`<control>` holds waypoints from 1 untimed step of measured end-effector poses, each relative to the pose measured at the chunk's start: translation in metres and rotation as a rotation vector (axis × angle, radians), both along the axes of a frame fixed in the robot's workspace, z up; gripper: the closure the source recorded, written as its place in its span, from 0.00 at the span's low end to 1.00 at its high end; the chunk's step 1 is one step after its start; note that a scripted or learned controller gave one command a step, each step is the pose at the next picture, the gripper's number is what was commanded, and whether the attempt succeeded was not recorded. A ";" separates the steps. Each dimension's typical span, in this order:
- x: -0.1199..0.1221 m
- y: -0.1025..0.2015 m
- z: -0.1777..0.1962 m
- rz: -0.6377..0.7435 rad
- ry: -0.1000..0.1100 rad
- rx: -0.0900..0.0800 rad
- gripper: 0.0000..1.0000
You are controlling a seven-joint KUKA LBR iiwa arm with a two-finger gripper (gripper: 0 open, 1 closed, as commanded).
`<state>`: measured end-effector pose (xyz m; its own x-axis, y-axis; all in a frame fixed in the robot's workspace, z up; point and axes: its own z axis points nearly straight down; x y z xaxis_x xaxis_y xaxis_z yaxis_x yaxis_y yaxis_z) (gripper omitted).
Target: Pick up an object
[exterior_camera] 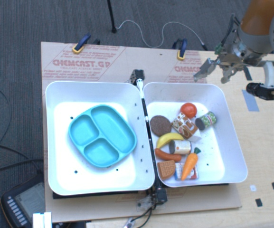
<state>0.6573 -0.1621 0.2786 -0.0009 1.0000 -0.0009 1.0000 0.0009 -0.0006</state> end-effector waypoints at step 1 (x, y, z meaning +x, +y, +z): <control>0.009 0.035 -0.160 0.000 0.006 0.002 0.00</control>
